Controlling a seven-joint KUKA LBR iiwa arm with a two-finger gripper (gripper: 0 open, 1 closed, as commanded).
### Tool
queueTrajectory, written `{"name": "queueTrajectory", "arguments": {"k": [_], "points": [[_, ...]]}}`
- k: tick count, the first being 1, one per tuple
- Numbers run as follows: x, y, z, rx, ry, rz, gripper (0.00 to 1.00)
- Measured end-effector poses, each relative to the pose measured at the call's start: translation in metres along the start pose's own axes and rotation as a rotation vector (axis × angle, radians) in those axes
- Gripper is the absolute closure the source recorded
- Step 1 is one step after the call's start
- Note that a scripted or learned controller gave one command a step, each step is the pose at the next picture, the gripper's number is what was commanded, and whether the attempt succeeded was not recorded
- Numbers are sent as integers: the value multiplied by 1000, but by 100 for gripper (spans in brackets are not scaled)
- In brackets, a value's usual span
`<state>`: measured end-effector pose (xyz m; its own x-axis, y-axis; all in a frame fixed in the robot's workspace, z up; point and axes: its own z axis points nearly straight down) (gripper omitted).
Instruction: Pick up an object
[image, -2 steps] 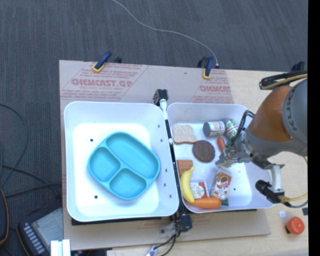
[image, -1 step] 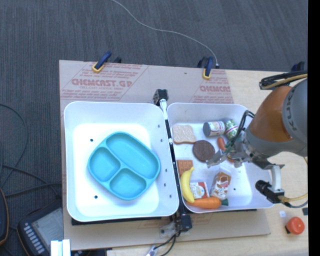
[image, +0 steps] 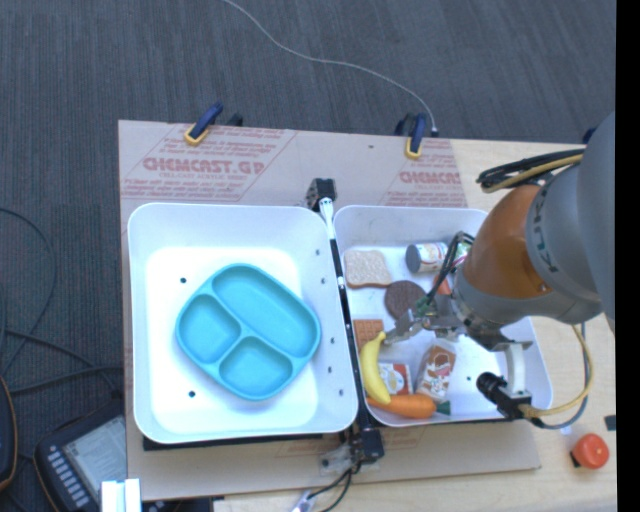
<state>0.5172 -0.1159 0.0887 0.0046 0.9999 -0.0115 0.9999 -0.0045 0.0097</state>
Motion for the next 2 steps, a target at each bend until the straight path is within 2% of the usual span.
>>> {"name": "queueTrajectory", "arguments": {"k": [1,2], "points": [[1,2,-11,-5,2,-1,100],[1,2,-10,-3,2,0,0]]}}
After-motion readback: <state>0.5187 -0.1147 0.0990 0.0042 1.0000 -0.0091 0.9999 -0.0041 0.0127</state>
